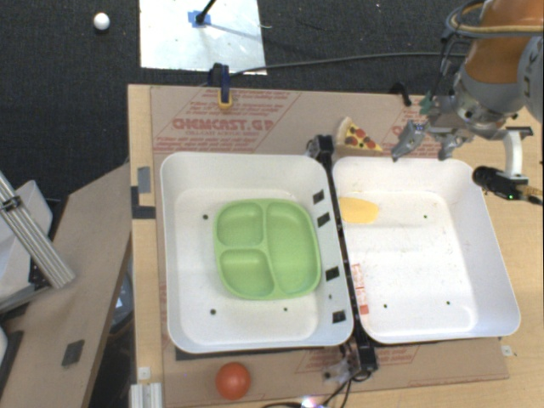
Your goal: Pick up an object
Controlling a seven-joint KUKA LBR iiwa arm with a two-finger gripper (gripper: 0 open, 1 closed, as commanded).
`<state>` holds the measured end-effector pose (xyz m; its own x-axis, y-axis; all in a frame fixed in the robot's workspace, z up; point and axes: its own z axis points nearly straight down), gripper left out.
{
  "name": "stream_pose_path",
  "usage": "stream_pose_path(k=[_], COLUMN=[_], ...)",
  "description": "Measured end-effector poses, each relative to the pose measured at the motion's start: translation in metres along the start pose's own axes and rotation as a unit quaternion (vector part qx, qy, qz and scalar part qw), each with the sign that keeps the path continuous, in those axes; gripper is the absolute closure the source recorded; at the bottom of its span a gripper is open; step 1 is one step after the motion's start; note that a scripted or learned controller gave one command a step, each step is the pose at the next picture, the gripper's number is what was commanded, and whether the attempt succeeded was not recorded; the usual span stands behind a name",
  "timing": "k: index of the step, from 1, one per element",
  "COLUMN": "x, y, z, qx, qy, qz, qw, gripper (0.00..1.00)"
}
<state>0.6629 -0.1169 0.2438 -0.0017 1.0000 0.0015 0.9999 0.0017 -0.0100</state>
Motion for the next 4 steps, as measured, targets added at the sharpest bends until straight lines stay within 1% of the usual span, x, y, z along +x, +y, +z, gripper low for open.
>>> stream_pose_path(k=[1, 3, 4], x=[0.000, -0.015, -0.017], y=[0.002, 0.003, 0.002], z=[-0.008, 0.084, 0.146], qx=[-0.006, -0.005, -0.003], qy=[-0.001, -0.001, -0.001], qz=[-0.001, 0.000, 0.000], qw=[1.0000, 1.0000, 1.0000], gripper=[0.00, 0.00, 0.00])
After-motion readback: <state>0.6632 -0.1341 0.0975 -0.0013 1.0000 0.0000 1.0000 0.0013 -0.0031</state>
